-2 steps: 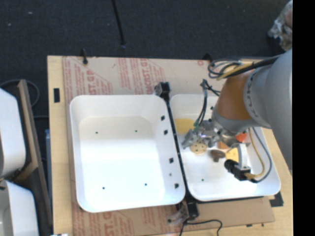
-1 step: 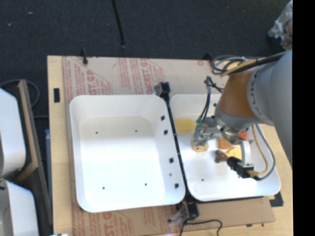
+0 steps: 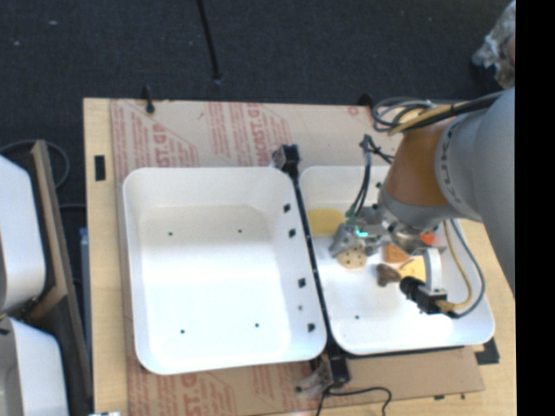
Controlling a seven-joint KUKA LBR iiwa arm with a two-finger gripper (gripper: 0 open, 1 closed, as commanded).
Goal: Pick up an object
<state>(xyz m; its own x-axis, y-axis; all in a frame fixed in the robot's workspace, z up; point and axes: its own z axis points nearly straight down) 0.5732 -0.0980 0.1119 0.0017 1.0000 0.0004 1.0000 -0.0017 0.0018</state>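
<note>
We spot a small round tan object (image 3: 351, 256) in the right bin (image 3: 364, 341), near the divider, with a yellow piece (image 3: 323, 222) at its eleven o'clock and orange and brown bits (image 3: 392, 263) at three. The risk, we reckon: things crowd so close that a grab could nudge or snag the wrong one. The gripper (image 3: 360, 237) hovers just above the object; whether it's apart or closed, we can't tell.
</note>
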